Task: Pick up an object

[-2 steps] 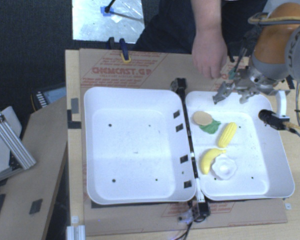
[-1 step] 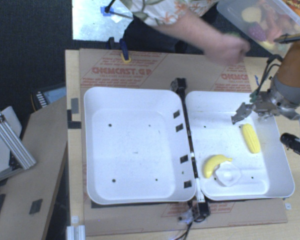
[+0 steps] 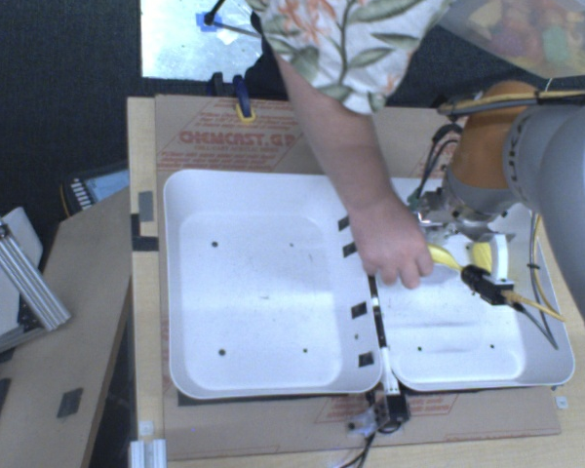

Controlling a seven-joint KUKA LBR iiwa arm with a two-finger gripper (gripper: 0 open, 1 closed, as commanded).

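A yellow object [image 3: 447, 258] lies at the back of the right white bin [image 3: 468, 354], partly covered by a person's hand [image 3: 395, 252]. More yellow [image 3: 482, 254] shows just to its right, under the robot's wrist. My gripper [image 3: 465, 247] hangs low over that spot, at the end of the grey arm with the orange band [image 3: 492, 149]. The wrist body and cables hide its tip. I cannot tell if the yellow object is in the gripper or only under it.
The person's forearm [image 3: 346, 154] crosses from the top over the back of the left bin [image 3: 253, 291] to the divider. A clear tub of coloured items [image 3: 536, 18] is held at the top right. Cardboard [image 3: 234, 135] lies under both bins. An aluminium frame [image 3: 19, 271] stands left.
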